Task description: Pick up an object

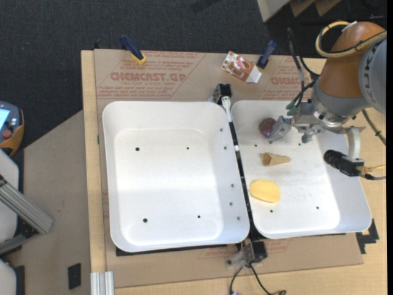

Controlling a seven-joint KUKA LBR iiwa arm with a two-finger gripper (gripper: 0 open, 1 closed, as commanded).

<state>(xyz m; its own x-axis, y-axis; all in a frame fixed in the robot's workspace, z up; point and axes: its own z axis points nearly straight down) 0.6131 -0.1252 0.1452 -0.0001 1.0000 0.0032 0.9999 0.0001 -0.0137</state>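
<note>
Nothing had yet been lifted: the gripper (pixel 293 126) was lowered into the right bin (pixel 344 208) just beside a purple lump (pixel 267 126), its grip impossible to judge, while a cone (pixel 275 159) and yellow piece (pixel 265 191) lay nearby.

A robotics lab test bench.
Two shallow white bins (pixel 169 177) sit on a brown cardboard sheet (pixel 178 72) held by blue clamps (pixel 132 48) at the upper edge, with loose cables (pixel 245 275) at the bottom and an industrial arm (pixel 350 66) at upper right.
</note>
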